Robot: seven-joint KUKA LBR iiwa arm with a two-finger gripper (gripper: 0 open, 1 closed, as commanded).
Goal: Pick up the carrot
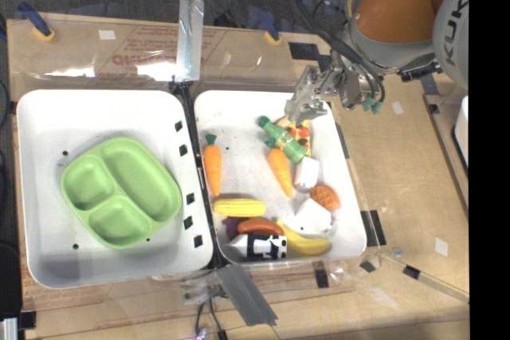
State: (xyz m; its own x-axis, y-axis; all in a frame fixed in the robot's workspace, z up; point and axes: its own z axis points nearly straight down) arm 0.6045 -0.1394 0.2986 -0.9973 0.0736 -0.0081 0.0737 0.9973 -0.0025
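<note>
Camera view: my gripper (309, 102) hung over the top right corner of the right bin (239, 103), holding nothing; whether it was wide or narrow I could not tell, the metal blurred against the bin wall. Two carrots lay in that bin. One carrot (280, 169) sat mid-bin, slanted, its green top touching a small cluster of colourful toys (291, 135) just below my gripper. The second carrot (212, 165) lay upright along the left wall, apart from the rest. My read: the step was the approach. The nearer carrot was crowded by a white piece (307, 171) at its right, so I'd line up across its narrow body and come down at the middle. The wall carrot had open space on its right side only.

The left bin (40, 131) held a green divided plate (119, 191). Both bins sat on a tan worktop (398, 195) with tape marks; dark carpet showed beyond.
</note>
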